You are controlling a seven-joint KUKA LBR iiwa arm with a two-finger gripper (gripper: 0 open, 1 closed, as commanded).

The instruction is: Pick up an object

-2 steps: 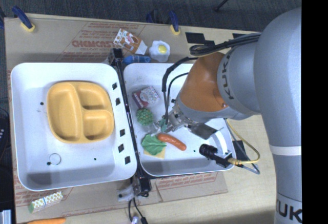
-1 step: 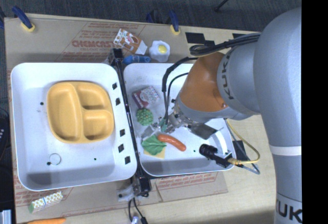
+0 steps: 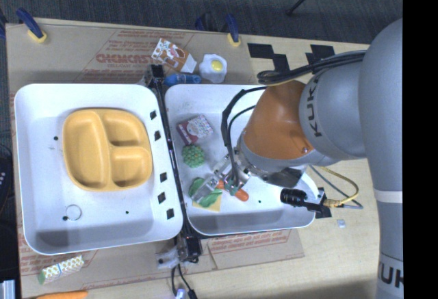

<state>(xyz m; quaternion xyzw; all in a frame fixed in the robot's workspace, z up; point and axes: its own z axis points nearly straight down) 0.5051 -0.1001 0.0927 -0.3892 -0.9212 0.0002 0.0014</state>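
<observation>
Cardboard under the bins [image 3: 41, 102] reads "CHEMCAD"; arm [image 3: 335, 113] reads "KUK"; hand [image 3: 229, 181] state unclear.

1. The arm [image 3: 383, 154] is a thick grey cylinder with smooth, rounded joints.
2. An orange band [image 3: 277, 123] wraps the segment just above the wrist.
3. Beside the orange band, the grey shell carries dark "KUKA" lettering [image 3: 311, 113], partly cut off.
4. Black cables [image 3: 236, 109] loop out on the band's far side from the lettering and run back along its top edge.
5. Below the orange band sits a darker grey wrist block, with a black fitting [image 3: 298, 198] and thin yellow wires [image 3: 345, 195] trailing from it.
6. A pale ring [image 3: 388, 196] crosses the arm's lower segment.
</observation>
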